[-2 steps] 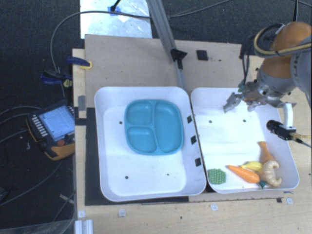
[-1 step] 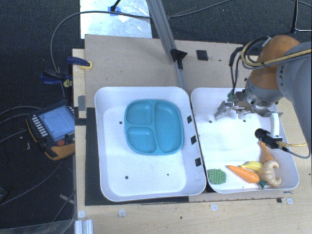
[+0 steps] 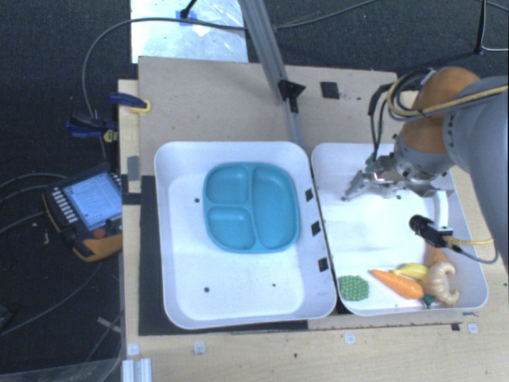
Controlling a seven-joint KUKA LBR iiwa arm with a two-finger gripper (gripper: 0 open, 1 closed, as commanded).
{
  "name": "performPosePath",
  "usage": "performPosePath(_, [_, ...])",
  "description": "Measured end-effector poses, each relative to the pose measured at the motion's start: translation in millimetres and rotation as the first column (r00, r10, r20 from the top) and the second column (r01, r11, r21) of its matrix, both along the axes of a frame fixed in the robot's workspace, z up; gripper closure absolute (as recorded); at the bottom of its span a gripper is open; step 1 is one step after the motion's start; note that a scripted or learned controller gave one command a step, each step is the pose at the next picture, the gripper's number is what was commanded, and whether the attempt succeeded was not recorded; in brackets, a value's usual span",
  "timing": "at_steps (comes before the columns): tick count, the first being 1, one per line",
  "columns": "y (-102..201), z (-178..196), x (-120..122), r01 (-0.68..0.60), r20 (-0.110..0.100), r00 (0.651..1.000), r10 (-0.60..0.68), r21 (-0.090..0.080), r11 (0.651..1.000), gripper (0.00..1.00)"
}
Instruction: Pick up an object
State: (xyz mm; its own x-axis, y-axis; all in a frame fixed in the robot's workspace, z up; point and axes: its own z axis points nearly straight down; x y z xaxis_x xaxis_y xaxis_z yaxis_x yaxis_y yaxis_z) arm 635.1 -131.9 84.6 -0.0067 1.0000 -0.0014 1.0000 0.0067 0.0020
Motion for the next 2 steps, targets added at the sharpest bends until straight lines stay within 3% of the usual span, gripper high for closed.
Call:
performPosePath(1, [-0.6,13.7,2.1,-0.002,0.007,1.000,0.002,-0.002,1.000,1.00])
performPosePath(2, [1.8,77.7,8.7,0.001,0.006,1.000,-0.001,0.000,1.000,1.00])
